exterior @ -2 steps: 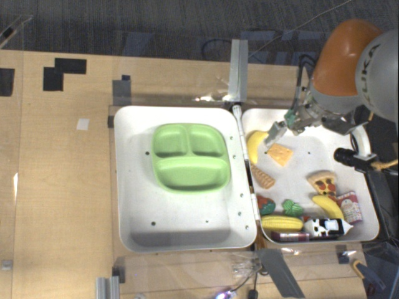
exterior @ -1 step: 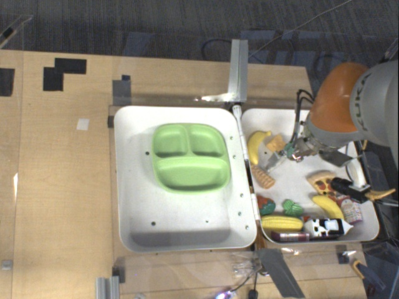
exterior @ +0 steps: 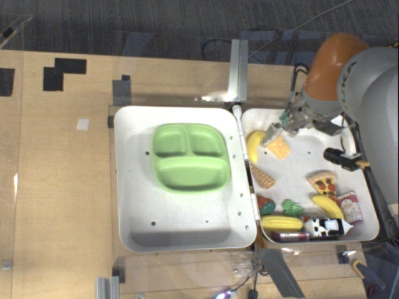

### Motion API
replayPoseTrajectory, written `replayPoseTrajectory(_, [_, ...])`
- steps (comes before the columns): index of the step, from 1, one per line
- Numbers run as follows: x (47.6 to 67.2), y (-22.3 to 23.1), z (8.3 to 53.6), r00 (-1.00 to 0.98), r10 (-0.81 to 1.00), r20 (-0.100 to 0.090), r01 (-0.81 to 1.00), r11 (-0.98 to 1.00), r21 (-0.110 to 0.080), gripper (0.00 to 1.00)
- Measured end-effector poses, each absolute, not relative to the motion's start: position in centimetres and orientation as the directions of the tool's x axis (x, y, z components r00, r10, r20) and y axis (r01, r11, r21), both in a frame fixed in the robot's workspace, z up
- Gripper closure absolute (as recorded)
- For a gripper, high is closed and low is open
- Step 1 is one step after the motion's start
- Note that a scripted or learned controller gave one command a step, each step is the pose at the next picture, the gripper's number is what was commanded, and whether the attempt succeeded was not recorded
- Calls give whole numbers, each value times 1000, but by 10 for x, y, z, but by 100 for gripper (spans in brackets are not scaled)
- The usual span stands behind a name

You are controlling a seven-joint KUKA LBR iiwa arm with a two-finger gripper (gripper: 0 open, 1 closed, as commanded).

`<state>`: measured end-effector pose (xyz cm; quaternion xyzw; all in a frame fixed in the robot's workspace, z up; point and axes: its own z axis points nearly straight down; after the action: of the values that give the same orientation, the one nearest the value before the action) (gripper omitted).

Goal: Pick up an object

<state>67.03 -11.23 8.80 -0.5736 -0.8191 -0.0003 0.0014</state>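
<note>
Gripper [exterior: 277,131] sits at about 11 o'clock in the right bin [exterior: 373,229], fingers spread a bit and gripping nothing, tips just above the orange cheese wedge [exterior: 280,147], so I'd guess it's lining up on that.

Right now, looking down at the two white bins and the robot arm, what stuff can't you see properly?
- Gripper, camera view: small and blurred over the right bin; its grip is unreadable.
- Orange wedge: unclear whether the gripper touches it.
- Black-and-white toy and the small packet: too small to identify.
- Arm: cut off by the right edge.
- Green plate: plainly visible in the left bin.
</note>
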Motion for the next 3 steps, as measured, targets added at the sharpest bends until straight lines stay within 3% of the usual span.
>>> replayPoseTrajectory(1, [674, -111, 98, -348, 937, -4, 937, 348, 10, 100])
replayPoseTrajectory(2, [670, -50, 191, -271, 963, 0, 963, 271, 4, 100])
replayPoseTrajectory(3, [670, 6, 183, -265, 964, 1, 964, 265, 1, 100])
